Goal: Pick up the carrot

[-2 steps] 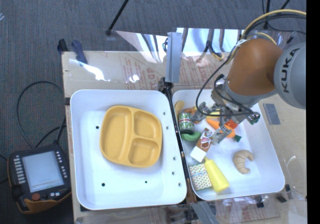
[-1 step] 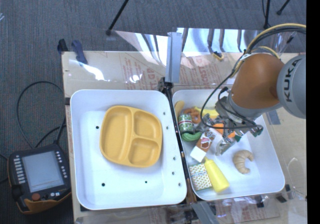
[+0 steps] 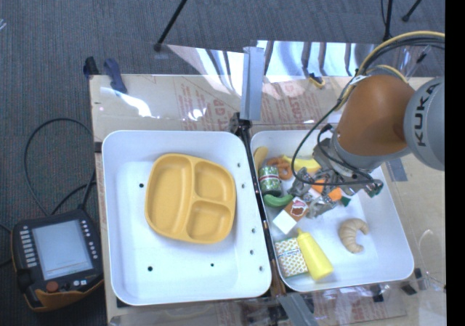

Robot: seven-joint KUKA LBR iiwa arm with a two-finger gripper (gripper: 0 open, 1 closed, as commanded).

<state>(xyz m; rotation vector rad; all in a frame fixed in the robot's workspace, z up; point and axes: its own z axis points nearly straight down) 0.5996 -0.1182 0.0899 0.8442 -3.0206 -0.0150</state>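
Two shallow white bins: the left bin (image 3: pixel 123 172) holds a yellow divided plate (image 3: pixel 191 198); the right bin (image 3: pixel 392 241) holds cluttered toy food. My gripper (image 3: pixel 327 197) hangs over the small orange carrot (image 3: pixel 335 194); whether it grips, I cannot tell.

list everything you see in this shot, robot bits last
left bin: 1, white, left half of bench
divided plate: 1, yellow, in left bin
right bin: 1, white, beside the left bin
croissant: 1, tan, right bin, right side
bottle: 1, yellow, right bin, front
cracker box: 1, patterned, left of bottle
white block: 1, white, above cracker box
can: 1, green label, right bin, left side
carrot: 1, orange, partly hidden under the gripper
pendant: 1, grey screen, floor at left
arm: 1, orange and grey, over right bin
gripper: 1, dark, among the toys
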